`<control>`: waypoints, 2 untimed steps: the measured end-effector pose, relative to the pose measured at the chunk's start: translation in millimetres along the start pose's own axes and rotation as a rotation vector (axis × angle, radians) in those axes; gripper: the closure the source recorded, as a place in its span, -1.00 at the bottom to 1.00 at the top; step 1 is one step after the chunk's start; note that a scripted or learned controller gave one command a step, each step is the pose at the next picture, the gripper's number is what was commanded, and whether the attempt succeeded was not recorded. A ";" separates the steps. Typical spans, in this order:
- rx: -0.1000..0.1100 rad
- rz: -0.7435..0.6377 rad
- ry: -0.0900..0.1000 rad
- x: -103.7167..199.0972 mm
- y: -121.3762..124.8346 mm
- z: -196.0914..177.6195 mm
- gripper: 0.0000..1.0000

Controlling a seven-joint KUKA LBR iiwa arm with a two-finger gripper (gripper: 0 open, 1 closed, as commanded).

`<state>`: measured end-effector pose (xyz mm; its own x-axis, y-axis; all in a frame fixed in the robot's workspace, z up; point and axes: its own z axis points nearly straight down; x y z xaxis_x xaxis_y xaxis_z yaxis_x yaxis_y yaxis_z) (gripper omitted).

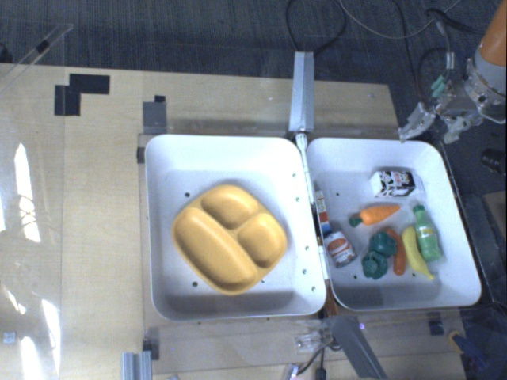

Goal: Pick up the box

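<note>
The box (pixel 394 182) is a small white carton with black print, lying in the upper part of the right bin (pixel 444 165). My gripper (pixel 434 127) hangs over the bin's far right corner, up and to the right of the box and apart from it. Its fingers (pixel 413 123) are spread open with nothing between them.
Below the box lie a carrot (pixel 377 214), a green bottle (pixel 426 234), a yellow banana (pixel 415 252), a dark green toy (pixel 379 253) and a small can (pixel 339 248). A thin tube (pixel 320 210) lies along the bin's left wall. The left bin (pixel 158 212) holds a yellow divided dish (pixel 230 236).
</note>
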<state>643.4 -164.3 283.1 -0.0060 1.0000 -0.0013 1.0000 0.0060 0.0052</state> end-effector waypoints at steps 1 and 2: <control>-0.004 -0.203 -0.001 35.3 27.3 -86.7 -1.00; 0.002 -0.181 0.001 8.4 -86.5 155.2 -1.00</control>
<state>557.7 -156.7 127.4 -0.1862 0.9825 -0.0011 0.9825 0.1862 0.0033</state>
